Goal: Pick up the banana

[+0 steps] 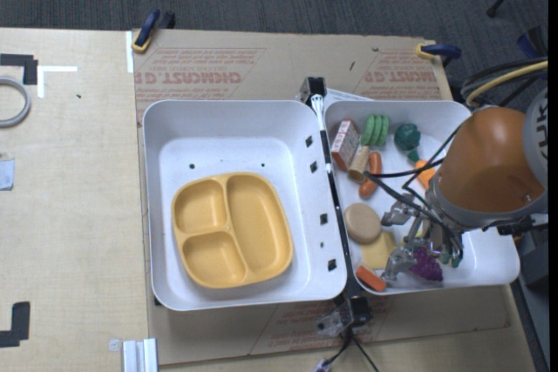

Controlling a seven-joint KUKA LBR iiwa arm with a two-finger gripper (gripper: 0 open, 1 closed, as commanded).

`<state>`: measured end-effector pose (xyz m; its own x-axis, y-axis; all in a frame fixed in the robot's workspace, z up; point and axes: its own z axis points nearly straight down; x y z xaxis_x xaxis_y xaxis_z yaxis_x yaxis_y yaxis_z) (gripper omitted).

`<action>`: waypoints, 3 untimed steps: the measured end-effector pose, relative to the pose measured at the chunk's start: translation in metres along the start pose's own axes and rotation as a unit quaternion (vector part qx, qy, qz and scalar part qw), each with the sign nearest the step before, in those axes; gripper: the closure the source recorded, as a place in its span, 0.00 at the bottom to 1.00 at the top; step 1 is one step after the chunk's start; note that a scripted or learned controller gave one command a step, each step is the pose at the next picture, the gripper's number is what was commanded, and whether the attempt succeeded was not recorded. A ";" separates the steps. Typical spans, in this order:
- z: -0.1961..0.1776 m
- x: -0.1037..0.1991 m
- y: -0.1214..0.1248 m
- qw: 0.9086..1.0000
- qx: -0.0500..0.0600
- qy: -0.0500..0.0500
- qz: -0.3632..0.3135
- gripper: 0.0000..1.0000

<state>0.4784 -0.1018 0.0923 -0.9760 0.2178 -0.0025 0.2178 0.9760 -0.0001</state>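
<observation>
Orange and small, a carrot-like piece point(370, 279) lies against the near wall of the right bin point(488, 273). Just behind it is a pale yellow item point(377, 253), probably the banana, though its shape is hard to read. It is tucked against a round tan bun point(363, 222). Purple grapes point(427, 266) sit just beside it, under the gripper point(420, 245). Whether the gripper is open or shut I cannot tell, and nothing can be seen held in it. It looks nearer the grapes than the yellow piece, so a good grasp means shifting toward the bin divider, centring over the yellow alone, then descending clear of the bun. Farther back lie a sausage point(370, 174) and green vegetables point(377, 129).
</observation>
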 end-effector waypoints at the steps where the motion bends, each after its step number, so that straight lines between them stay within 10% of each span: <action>1: 0.000 -0.008 0.012 0.999 0.000 0.000 0.042 0.00; 2: 0.000 -0.008 0.008 0.985 0.000 -0.001 -0.173 0.00; 3: -0.087 -0.094 -0.020 0.997 0.000 -0.001 -0.080 0.00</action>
<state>0.5652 -0.1416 0.1796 -0.9982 0.0598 -0.0043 0.0598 0.9982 0.0002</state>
